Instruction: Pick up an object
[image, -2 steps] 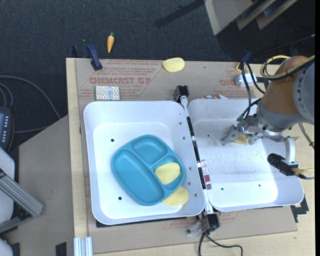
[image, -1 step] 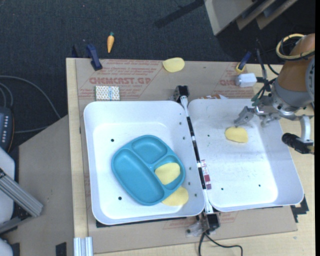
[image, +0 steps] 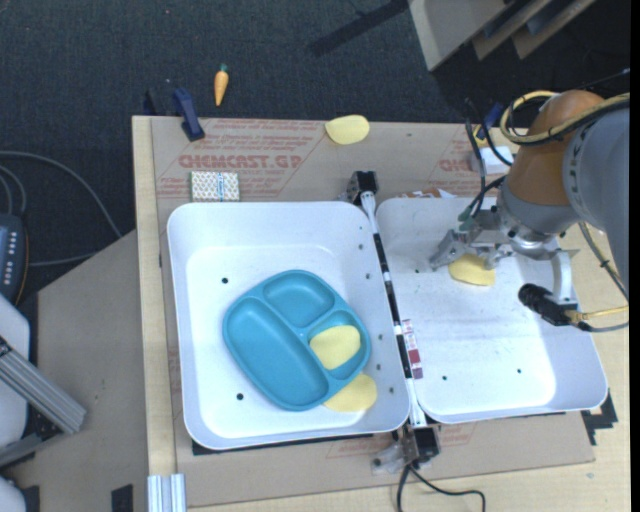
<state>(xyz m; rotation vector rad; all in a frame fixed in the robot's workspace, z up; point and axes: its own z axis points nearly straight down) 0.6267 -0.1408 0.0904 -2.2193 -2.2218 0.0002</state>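
One yellow piece (image: 472, 271) lies with its long axis left-right under the tool (image: 470, 253), whose finger state I cannot tell.

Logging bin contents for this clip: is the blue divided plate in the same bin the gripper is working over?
No, the blue divided plate lies in the left bin, while the gripper is over the right bin.

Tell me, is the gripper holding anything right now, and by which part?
Cannot be told. The gripper is down in the right bin right at a yellow piece, but the view does not show a hold.
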